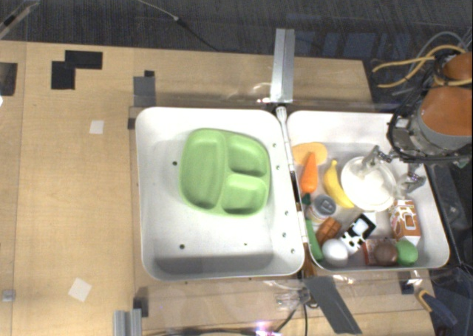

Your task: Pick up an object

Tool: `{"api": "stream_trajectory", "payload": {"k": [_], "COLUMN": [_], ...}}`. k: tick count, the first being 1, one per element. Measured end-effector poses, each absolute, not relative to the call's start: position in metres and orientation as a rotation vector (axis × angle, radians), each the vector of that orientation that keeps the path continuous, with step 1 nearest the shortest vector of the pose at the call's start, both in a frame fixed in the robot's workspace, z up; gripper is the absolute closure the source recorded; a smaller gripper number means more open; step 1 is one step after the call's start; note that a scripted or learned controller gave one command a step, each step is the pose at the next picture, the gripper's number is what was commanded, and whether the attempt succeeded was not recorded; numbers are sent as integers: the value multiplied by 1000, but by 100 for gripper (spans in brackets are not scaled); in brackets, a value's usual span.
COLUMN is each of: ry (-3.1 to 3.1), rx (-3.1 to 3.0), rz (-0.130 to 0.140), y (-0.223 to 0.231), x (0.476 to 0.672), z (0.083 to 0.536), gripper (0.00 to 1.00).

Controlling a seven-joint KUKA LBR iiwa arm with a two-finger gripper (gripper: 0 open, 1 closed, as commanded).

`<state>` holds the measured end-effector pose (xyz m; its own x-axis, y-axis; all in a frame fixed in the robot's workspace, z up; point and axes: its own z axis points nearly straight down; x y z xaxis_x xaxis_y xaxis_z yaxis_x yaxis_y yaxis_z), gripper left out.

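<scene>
The right bin (pixel 369 119) holds several small items. An orange carrot (pixel 309 172) and a yellow banana (pixel 338 185) lie near its left side. Right of the banana sits a white round dish (pixel 367 185). Along the front lie a white ball (pixel 335 251), a black-and-white cube (pixel 358 229), a brown round item (pixel 384 252) and a green item (pixel 407 253). An orange-and-white carton (pixel 406 221) lies at the right. My gripper (pixel 396 168) hangs over the dish's right edge, low in the bin. Nothing is seen held in it.
The left bin (pixel 159 246) carries a green divided plate (pixel 224 170). The orange-banded arm (pixel 446 117) comes in over the right bin's right wall. A metal post (pixel 284 61) stands behind the seam between the bins. Yellow cables (pixel 414 61) trail at the back right.
</scene>
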<state>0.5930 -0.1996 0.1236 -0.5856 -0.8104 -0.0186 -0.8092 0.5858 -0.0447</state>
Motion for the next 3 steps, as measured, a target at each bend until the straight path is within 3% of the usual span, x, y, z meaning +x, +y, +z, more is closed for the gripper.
{"api": "stream_trajectory", "payload": {"k": [3], "ry": [2693], "rx": [-1527], "rz": [-55], "y": [-184], "x": [589], "z": [124], "gripper": [0]}}
